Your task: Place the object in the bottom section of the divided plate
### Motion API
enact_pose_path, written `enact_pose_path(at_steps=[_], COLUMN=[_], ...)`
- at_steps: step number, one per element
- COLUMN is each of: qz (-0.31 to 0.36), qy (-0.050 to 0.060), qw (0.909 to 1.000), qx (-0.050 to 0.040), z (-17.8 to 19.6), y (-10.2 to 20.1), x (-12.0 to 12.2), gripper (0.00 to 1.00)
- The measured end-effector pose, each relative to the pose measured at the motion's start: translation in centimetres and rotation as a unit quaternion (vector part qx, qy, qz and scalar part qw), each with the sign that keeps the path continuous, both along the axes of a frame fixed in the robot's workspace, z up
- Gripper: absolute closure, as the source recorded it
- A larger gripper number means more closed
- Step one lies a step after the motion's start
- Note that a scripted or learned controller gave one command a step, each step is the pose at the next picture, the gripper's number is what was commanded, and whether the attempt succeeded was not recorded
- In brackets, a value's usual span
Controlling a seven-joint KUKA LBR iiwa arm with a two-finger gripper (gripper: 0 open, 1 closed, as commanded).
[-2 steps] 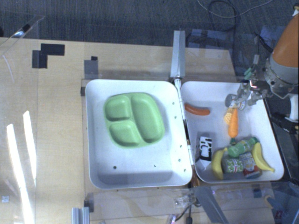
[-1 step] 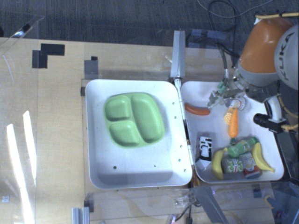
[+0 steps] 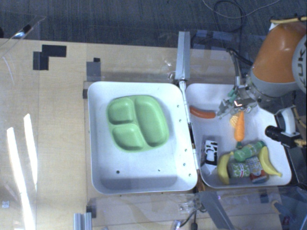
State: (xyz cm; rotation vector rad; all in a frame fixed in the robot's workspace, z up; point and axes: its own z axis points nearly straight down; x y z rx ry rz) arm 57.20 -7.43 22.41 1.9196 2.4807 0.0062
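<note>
A green divided plate [image 3: 138, 122] lies in the left white bin [image 3: 139, 181], with two small sections on its left and one long section on its right, all bare. My gripper [image 3: 233, 105] hangs over the upper middle of the right bin [image 3: 206, 92]. It is just above the top end of an orange carrot [image 3: 239, 127] and to the right of a red-orange sausage [image 3: 203, 112]. I see nothing held in it.
The right bin's lower half is crowded. It holds a black-and-white box [image 3: 210, 152], two yellow bananas [image 3: 223, 166] [image 3: 269, 161], a green bottle [image 3: 247, 151] and a can [image 3: 243, 169]. A metal divider [image 3: 183, 56] stands between the bins.
</note>
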Motion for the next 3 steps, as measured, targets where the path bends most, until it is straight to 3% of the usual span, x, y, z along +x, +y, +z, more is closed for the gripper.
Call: enact_pose_path(at_steps=[1, 2, 3], qz=[-0.02, 0.033, 0.156], qy=[0.0, 0.001, 0.0], qw=[0.9998, 0.9995, 0.9877], qx=[0.0003, 0.0003, -0.0002], z=[0.8, -2.0, -4.7], y=[8.7, 15.8, 20.2], x=[0.6, 4.0, 6.7], gripper=[1.0, 1.0, 1.0])
